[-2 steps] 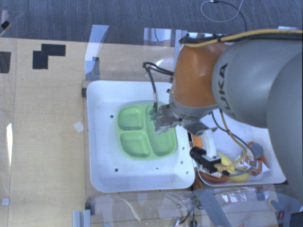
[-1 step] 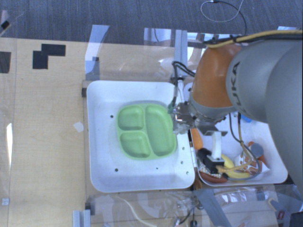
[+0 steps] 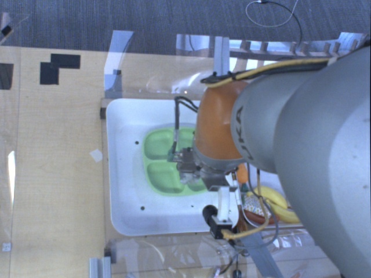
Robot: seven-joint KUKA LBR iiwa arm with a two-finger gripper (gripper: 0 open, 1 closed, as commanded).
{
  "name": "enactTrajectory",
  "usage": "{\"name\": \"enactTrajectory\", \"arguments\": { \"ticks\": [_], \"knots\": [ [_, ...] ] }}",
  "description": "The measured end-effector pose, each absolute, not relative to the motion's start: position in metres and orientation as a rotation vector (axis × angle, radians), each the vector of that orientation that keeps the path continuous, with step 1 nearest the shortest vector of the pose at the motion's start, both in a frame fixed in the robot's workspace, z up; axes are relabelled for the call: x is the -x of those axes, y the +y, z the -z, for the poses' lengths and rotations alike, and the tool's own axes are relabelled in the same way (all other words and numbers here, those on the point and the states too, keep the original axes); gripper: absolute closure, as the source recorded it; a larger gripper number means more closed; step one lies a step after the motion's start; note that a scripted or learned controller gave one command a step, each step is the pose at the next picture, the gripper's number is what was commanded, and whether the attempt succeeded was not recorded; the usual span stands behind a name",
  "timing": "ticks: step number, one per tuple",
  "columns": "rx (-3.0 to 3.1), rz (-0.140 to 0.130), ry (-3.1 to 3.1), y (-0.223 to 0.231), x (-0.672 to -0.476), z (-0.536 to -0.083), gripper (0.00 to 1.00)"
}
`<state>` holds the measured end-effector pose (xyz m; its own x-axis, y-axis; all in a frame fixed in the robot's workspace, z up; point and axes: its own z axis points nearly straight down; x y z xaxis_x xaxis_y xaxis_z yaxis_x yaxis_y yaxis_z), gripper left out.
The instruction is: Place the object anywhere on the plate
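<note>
Jaws hidden under the arm (image 3: 290, 126), state unclear, over the green plate (image 3: 162, 161); banana (image 3: 275, 201) lies rightward.

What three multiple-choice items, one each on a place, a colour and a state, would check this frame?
1. Where does the plate lie?
A. In the white bin
B. On the wooden bench outside the bins
C. On the carpet

2. What colour is the plate?
A. Red
B. Green
C. Black

3. How does the arm stand relative to the plate?
A. Parked over the bare wood at far left
B. Reaching in from the right, its wrist over the plate's right part
C. Lying flat on the carpet

Answers: 1 A, white bin floor surrounds the plate; 2 B, its divided compartments are light green; 3 B, the orange band and wrist cover the plate's right side.
</note>
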<state>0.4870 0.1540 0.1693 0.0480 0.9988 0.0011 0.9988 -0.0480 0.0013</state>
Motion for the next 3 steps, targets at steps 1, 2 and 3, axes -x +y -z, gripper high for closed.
{"name": "enactTrajectory", "arguments": {
  "ticks": [1,2,3],
  "knots": [
    [-2.011,-0.009,2.409,0.174,-0.559,-0.205,1.0],
    [-1.834,-0.009,2.546,0.18,-0.536,-0.293,1.0],
    [-1.836,-0.005,2.545,0.085,-0.523,-0.262,1.0]
  ]
}}
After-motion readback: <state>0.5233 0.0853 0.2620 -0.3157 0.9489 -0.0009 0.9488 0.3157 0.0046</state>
